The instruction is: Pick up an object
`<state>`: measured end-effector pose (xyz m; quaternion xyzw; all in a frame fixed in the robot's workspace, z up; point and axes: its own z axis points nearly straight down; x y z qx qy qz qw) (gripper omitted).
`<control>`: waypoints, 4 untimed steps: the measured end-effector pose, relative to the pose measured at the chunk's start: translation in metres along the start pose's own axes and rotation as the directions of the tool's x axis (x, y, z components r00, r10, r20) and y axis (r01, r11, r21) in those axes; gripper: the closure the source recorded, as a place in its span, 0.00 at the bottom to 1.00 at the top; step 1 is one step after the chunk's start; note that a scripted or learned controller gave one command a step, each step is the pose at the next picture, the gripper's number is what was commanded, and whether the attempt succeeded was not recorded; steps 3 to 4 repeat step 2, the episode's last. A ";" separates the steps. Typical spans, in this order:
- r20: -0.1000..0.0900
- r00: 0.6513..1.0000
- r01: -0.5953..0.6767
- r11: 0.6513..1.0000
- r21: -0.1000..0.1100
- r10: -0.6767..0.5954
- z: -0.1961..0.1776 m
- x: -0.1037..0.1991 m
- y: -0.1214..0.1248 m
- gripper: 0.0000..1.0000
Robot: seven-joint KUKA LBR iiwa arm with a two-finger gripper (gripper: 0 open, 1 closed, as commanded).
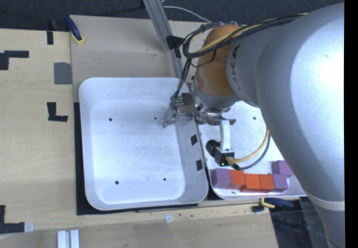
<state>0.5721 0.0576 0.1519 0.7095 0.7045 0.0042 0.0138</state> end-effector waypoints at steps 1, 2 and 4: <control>0.008 1.000 -0.010 1.000 0.002 0.010 -0.001 0.009 -0.007 0.00; -0.012 1.000 0.007 1.000 0.028 -0.007 -0.001 0.035 -0.028 0.00; -0.012 1.000 0.007 1.000 0.028 -0.007 -0.001 0.035 -0.028 0.00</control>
